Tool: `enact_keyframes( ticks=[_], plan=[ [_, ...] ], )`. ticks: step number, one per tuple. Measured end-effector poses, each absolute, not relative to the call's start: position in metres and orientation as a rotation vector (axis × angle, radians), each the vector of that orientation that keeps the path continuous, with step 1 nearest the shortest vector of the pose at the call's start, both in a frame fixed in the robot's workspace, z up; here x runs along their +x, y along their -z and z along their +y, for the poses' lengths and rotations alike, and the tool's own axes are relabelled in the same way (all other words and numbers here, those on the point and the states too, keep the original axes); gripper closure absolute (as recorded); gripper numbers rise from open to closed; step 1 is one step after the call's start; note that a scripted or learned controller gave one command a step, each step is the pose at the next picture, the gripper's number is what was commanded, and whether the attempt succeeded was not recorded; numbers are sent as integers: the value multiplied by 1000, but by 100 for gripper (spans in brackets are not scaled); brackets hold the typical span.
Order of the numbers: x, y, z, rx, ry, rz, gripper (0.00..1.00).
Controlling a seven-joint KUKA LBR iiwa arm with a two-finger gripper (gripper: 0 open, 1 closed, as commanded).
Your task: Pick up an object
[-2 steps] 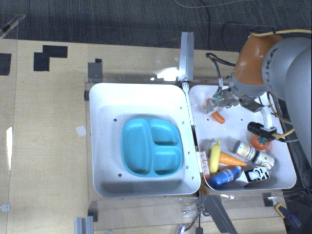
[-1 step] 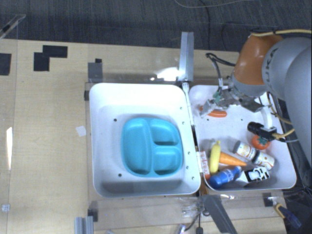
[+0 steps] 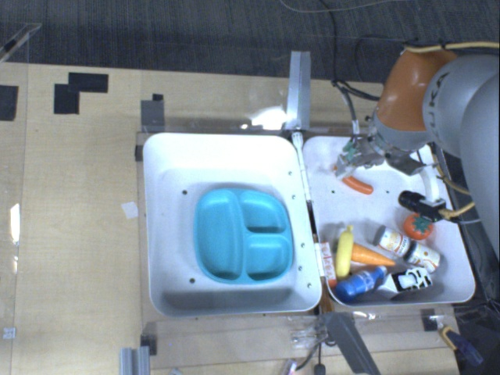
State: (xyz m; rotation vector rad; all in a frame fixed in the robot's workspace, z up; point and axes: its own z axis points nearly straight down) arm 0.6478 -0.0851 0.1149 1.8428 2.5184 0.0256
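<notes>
My gripper (image 3: 355, 157) hovers over the back left part of the right bin (image 3: 461, 287), just above and behind a small red-orange sausage (image 3: 359, 184) lying on the bin floor. Nothing shows in its grasp. Toward the bin's front lie a yellow banana (image 3: 344, 252), an orange carrot (image 3: 369, 255), a blue bottle (image 3: 359, 284), a white bottle with an orange cap (image 3: 402, 244), a red tomato (image 3: 418, 226) and a black-and-white item (image 3: 412, 280).
The left bin (image 3: 168, 162) holds a blue divided plate (image 3: 242, 234). A metal post (image 3: 299, 92) stands at the back between the two bins. The arm's grey body (image 3: 469, 108) covers the right bin's back right corner.
</notes>
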Motion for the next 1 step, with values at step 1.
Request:
enact_keyframes(
  ticks=[1],
  plan=[
    [627,-247,-47,2153,-7,2280,100]
  ],
)
